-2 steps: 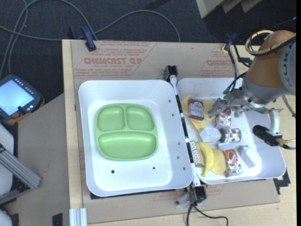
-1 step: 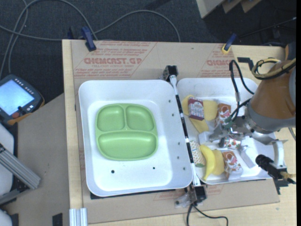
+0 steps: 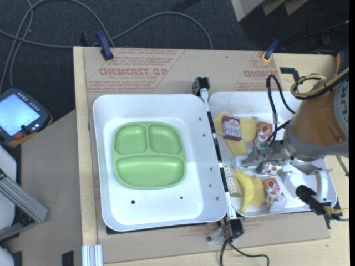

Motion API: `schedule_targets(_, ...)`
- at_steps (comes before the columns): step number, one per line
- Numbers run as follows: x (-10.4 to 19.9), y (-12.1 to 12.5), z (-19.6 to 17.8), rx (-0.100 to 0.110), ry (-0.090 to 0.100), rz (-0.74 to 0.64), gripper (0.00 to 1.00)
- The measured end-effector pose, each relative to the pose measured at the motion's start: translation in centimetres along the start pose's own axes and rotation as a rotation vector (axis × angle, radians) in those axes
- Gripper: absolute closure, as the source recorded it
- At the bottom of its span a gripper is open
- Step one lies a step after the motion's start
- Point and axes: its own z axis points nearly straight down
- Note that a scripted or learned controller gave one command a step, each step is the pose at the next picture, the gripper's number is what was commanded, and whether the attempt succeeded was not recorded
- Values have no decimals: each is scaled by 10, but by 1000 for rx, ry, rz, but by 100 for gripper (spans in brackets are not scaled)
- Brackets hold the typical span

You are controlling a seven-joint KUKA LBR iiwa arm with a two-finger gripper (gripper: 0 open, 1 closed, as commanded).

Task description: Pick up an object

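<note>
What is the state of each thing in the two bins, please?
Green plate: flat in left bin, compartments bare.
Banana: lying in right bin, near front.
Yellow packet: lying near back.
Small cartons: lying beside banana.
Gripper: low over the items, fingers unclear.

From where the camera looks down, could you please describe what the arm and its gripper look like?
The arm is bulky and rounded, with a wide orange band above a grey wrist section. Black cables loop over its top, alongside a coiled yellowish one. The gripper is a small metallic grey assembly, too blurred for finer detail.
</note>
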Motion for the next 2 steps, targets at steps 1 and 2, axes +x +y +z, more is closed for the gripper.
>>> schedule_targets(1,2,-4,3,-8,-3,-1,0)
schedule_targets(2,8,-4,4,-15,-7,0,0)
